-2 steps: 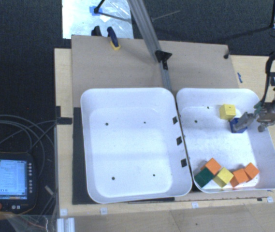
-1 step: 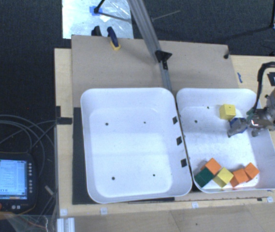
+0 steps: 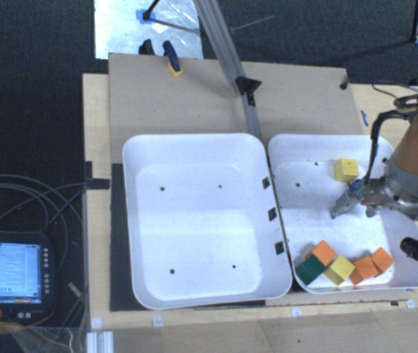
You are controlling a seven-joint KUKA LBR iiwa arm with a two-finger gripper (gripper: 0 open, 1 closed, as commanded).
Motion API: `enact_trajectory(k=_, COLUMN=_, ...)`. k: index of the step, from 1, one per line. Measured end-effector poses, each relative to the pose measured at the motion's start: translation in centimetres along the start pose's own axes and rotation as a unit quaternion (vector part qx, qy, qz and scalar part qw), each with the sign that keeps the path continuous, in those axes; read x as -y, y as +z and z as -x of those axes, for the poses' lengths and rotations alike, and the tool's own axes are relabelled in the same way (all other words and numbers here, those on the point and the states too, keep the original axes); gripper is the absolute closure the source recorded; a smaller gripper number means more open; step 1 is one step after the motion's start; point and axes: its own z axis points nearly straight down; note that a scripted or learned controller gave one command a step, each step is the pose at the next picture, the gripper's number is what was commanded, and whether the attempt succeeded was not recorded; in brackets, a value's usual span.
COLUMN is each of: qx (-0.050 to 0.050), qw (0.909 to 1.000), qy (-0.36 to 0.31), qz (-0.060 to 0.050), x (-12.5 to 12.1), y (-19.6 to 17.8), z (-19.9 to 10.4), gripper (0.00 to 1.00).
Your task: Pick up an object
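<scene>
In the right bin (image 3: 297, 153) a lone yellow cube (image 3: 346, 170) lies near the far wall. Along the near wall sits a cluster of cubes: an orange cube (image 3: 324, 252), a green cube (image 3: 311, 270), a yellow cube (image 3: 338, 269) and two more orange cubes (image 3: 363, 268) (image 3: 382, 259). My gripper (image 3: 355, 210) hangs over the middle of the right bin, just below the lone yellow cube and above the cluster. It looks open, with only bare bin floor between its fingers.
The left bin (image 3: 131, 197) adjoins the right one. A slanted grey pole (image 3: 223, 43) crosses the back of the bench. A teach pendant (image 3: 14, 274) with cables lies on the floor at left.
</scene>
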Motion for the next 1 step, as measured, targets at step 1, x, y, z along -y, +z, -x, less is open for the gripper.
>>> enact_trajectory(k=1, qx=0.002, qw=1.0, qy=-0.001, qz=0.004, x=-0.17, y=-1.47, z=0.12, gripper=1.0)
